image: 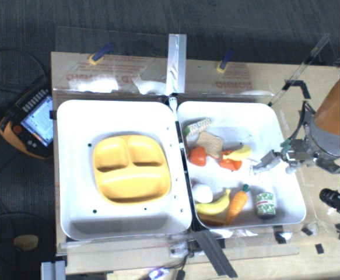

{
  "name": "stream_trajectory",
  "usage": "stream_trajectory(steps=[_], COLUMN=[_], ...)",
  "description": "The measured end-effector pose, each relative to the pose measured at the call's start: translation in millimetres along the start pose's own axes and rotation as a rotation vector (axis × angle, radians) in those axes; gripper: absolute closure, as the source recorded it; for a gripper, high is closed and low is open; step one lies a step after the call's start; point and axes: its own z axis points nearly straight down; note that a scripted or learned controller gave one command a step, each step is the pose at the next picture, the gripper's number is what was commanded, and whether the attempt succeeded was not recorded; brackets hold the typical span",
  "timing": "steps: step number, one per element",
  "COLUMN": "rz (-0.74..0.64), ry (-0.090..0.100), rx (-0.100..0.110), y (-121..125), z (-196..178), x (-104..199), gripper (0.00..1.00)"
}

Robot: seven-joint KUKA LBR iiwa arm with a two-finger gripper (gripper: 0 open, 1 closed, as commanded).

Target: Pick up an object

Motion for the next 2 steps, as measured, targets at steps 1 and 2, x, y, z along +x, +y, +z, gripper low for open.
stream_trajectory(steps=[1,2], rz=[0.06,0.059], ry=[-0.008,-0.004], rx=[-0.022,-0.021], y=[72.1,72.4], z=[98.4,89.5], x=[29.6,31.0], gripper=[0.0,1.0])
